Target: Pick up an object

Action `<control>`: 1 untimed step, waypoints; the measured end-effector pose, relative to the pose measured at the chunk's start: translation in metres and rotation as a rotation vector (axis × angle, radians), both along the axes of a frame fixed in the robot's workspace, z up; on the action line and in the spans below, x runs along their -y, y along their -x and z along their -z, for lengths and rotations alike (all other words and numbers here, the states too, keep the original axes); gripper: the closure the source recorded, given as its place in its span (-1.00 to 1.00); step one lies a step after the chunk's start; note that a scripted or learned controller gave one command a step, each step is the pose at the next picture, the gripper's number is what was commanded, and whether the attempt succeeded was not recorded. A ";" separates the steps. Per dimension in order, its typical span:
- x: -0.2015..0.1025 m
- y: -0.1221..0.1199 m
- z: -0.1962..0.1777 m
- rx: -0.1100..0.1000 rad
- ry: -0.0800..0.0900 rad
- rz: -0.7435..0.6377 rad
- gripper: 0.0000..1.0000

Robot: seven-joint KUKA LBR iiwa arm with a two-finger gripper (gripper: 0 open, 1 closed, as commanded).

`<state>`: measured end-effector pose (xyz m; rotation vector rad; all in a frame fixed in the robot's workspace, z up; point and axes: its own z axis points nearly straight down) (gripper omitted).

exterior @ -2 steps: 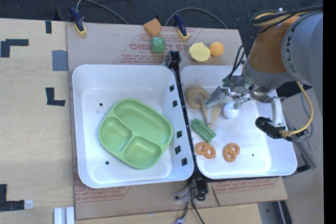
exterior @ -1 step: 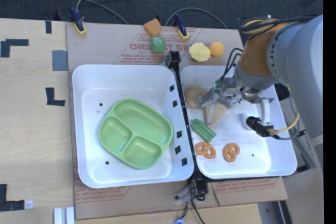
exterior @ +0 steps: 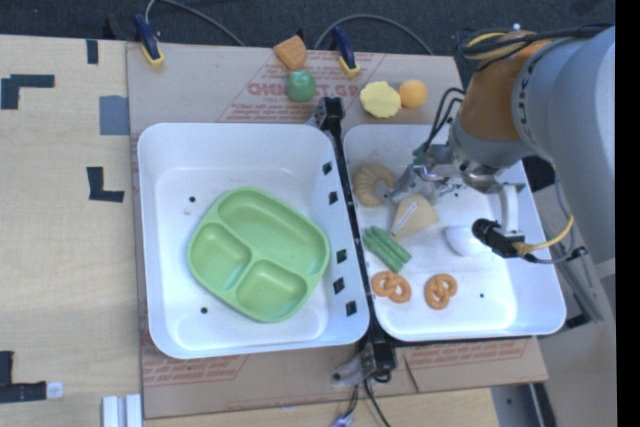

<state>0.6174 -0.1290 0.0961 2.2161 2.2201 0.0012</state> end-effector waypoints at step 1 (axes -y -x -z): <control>-0.075 0.039 -0.089 -0.003 -0.003 -0.001 1.00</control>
